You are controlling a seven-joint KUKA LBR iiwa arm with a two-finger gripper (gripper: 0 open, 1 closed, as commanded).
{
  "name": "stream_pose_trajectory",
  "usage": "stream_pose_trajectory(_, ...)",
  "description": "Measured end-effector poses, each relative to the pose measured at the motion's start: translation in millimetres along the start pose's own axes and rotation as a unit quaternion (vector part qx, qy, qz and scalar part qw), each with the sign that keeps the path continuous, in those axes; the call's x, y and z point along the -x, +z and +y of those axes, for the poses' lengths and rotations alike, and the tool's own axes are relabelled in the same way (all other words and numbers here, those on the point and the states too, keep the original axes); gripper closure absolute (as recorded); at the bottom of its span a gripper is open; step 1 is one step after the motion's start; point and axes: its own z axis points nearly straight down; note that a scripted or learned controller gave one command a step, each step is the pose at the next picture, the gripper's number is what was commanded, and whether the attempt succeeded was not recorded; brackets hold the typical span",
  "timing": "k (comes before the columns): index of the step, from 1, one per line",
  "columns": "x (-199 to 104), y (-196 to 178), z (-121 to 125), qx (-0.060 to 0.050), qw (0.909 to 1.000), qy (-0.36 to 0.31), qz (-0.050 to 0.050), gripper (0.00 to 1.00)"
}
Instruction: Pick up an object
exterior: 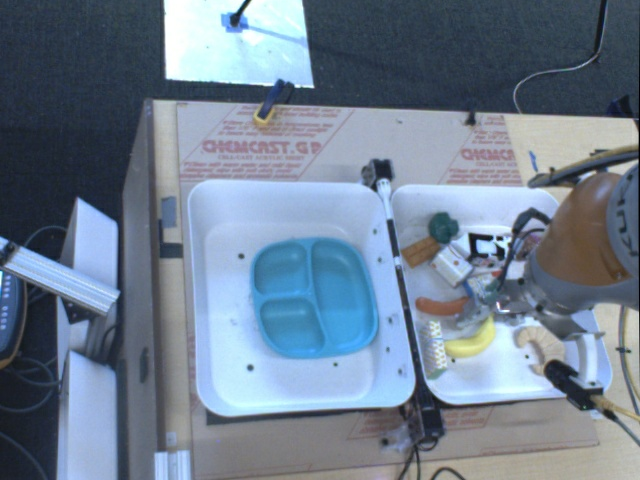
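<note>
Camera view. Nearest the lens, at the bottom edge between the two bins, a dark clamp fitting (428,423) sits on the bench's front rim. Left bin (215,268): holds a blue divided tray (313,296), three compartments, lying flat near the bin's centre, apart from all walls. Right bin (410,208): a clutter of small items. Yellow banana (472,340) lies toward the front; just left of it a small toothed comb-like piece (434,346), touching or nearly so. Behind the banana an orange-red sausage-shaped object (441,306). Further back a dark green lump (443,227), a tan-and-white block (420,253), a white box (452,264) and a black-and-white card (488,245). A pale curved piece (531,344) lies at the right.

Arm (590,238) enters from the right, low over the right bin. Gripper (487,303) sits just above the banana's upper end, beside the sausage-shaped object. Finger spread: cannot tell; wrist body and clutter mask them. No object visibly between them.
</note>
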Motion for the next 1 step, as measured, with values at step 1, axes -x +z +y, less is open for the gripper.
stream_pose_trajectory(1,-49.9,1.2,-8.2,0.000,1.0000,-0.001,0.000,0.00)
